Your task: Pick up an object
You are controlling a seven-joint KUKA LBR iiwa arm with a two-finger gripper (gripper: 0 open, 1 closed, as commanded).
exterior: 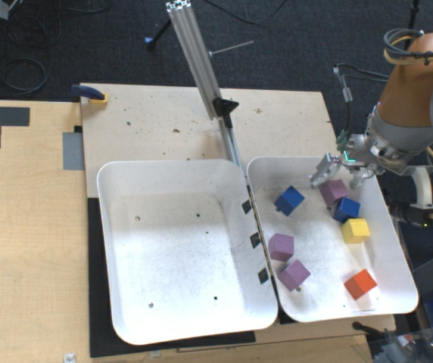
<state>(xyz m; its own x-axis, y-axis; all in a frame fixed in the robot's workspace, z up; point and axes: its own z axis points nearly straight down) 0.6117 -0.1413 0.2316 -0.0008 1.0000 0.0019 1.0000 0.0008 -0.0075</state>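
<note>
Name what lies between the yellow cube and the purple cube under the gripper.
A blue cube sits between the yellow cube and that purple cube, in the camera view.

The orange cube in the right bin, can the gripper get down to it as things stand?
Probably yes. The orange cube sits apart from the other blocks near the right bin's front corner, with nothing on top. The gripper is at the bin's far end, above a purple cube.

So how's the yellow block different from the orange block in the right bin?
The yellow block is yellow, while the orange block is reddish orange. The yellow block touches a blue block near the gripper; the orange block sits alone, nearer the bin's front corner. Both are small cubes of similar size, resting on the floor of the right bin.
</note>
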